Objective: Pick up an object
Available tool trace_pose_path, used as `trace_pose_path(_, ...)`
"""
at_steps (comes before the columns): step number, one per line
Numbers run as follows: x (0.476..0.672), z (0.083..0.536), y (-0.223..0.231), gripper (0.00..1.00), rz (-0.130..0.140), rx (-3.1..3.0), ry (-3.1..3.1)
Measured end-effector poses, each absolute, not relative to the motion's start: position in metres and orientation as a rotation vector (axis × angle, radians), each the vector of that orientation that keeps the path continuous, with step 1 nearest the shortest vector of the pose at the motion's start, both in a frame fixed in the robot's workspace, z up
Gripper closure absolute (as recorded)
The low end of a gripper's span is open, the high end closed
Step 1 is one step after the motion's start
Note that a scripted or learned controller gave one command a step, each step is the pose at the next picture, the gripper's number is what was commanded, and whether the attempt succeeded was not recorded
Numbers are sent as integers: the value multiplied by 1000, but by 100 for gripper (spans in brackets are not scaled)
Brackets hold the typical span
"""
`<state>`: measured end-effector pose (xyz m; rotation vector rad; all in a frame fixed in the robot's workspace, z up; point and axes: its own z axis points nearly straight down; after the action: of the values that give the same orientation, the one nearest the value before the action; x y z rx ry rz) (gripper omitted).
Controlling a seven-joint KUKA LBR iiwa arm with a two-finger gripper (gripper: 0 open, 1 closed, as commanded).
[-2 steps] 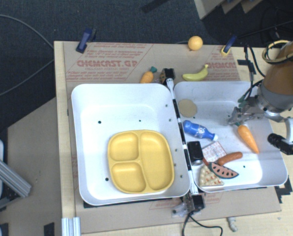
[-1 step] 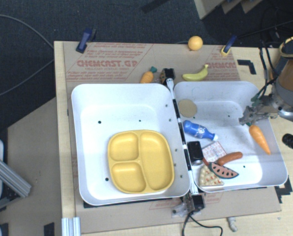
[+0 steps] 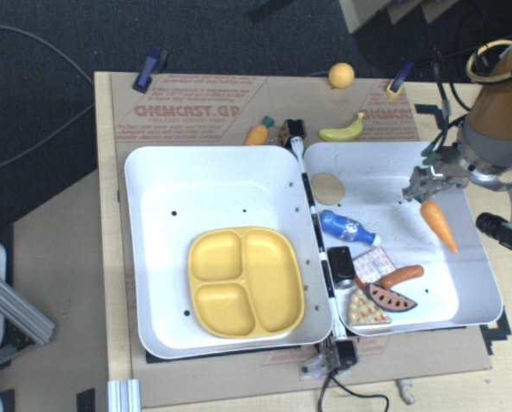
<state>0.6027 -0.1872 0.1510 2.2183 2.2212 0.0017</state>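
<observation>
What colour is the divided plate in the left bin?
Yellow. The divided plate shows plainly in the camera view, lying in the left bin.

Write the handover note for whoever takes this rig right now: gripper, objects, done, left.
Gripper: above the right white bin, near its far right side; finger state unclear, nothing visibly held.
Objects in that bin: orange plastic carrot just beside the gripper, blue bottle, red sausage, watermelon slice.
Left white bin: yellow divided plate.
Done: nothing lifted.
Left: grasp and lift one object; the carrot looks nearest.
</observation>
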Motion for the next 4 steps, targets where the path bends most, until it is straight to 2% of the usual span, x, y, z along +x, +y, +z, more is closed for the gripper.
trace_pose_path(1, 639, 180, -157, 100, 3, 2218, 2221)
trace_pose_path(2, 657, 205, -99, 100, 4, 2217, 2222)
trace_pose_path(3, 666, 203, -76, 100, 3, 2218, 2221)
trace_pose_path(4, 652, 184, -126, 100, -4, 2224, 2221)
